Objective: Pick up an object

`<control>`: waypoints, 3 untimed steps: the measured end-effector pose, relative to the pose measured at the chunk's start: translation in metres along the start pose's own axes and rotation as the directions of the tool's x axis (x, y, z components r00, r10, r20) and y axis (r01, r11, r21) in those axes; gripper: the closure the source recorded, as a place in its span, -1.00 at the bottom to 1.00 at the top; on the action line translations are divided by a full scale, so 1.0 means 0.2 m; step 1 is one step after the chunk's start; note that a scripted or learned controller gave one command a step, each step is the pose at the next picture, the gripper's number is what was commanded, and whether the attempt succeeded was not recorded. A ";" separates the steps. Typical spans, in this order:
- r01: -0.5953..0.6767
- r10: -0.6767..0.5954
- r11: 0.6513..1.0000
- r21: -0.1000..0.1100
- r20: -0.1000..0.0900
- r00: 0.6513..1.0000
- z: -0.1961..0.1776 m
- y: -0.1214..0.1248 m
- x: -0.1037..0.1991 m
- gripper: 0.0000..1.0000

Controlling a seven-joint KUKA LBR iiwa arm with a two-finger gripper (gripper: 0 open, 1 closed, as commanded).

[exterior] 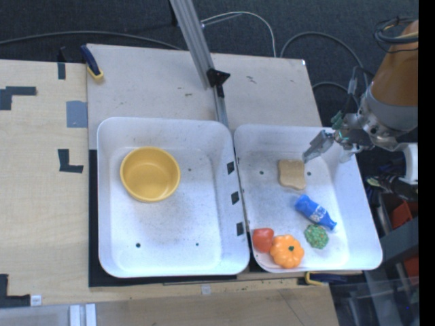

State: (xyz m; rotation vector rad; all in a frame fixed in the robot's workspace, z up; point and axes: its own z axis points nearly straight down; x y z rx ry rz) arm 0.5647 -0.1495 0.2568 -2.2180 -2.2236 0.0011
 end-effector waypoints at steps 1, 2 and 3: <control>0.000 0.000 1.000 0.000 0.000 1.000 0.00 0.00 0.00 -1.00; -0.001 0.001 1.000 0.004 0.000 1.000 0.22 0.00 0.01 -1.00; -0.002 0.002 1.000 0.007 0.000 1.000 0.51 -0.03 -0.03 -1.00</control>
